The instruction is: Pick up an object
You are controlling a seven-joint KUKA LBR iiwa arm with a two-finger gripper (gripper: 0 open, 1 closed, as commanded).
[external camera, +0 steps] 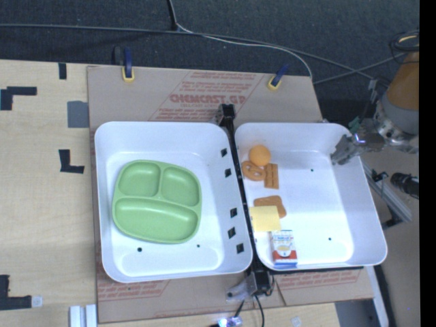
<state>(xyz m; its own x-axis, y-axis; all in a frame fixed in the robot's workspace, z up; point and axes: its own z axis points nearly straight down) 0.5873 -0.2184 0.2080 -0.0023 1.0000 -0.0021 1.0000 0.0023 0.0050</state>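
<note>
The end effector (343, 152) hovers over the right bin's (354, 203) far rim; whether it is open I cannot tell. The orange (259, 155) lies well to its left (beside crackers (271, 176)). Centre above it, then descend squarely.

Small toy foods (266, 197) along the right bin's (354, 203) left side.

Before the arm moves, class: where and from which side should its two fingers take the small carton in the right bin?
The small carton appears to lie flat near the right bin's front wall, with the yellow block close at its upper left. Probably best to come straight down from above and close across its two long sides, which look straight and parallel, fingers to its left and right.
</note>
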